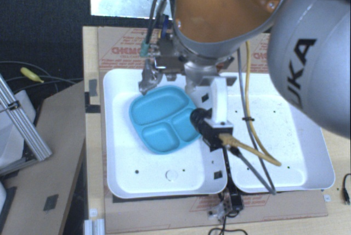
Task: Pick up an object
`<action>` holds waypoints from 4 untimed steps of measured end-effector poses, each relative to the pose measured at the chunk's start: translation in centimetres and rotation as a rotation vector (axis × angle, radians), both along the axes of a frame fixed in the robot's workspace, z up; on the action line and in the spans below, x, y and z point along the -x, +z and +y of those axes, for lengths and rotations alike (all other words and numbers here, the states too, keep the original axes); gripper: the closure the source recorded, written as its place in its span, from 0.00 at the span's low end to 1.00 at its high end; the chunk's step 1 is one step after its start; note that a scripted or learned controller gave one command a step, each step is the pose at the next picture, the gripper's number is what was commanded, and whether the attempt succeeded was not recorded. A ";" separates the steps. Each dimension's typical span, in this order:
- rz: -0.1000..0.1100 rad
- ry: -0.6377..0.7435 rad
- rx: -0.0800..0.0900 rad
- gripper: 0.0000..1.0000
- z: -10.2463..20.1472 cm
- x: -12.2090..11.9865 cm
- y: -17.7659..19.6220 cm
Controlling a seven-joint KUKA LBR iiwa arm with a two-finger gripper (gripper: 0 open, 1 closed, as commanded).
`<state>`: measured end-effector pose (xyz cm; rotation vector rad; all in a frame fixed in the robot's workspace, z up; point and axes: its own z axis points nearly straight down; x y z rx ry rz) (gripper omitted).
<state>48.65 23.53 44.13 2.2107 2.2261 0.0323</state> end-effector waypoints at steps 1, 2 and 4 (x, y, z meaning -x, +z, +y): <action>0.002 -0.007 0.006 0.00 -0.2 -6.1 10.0; 0.013 0.000 0.008 1.00 -0.1 -5.9 10.5; 0.015 0.001 0.010 1.00 0.1 -2.5 9.3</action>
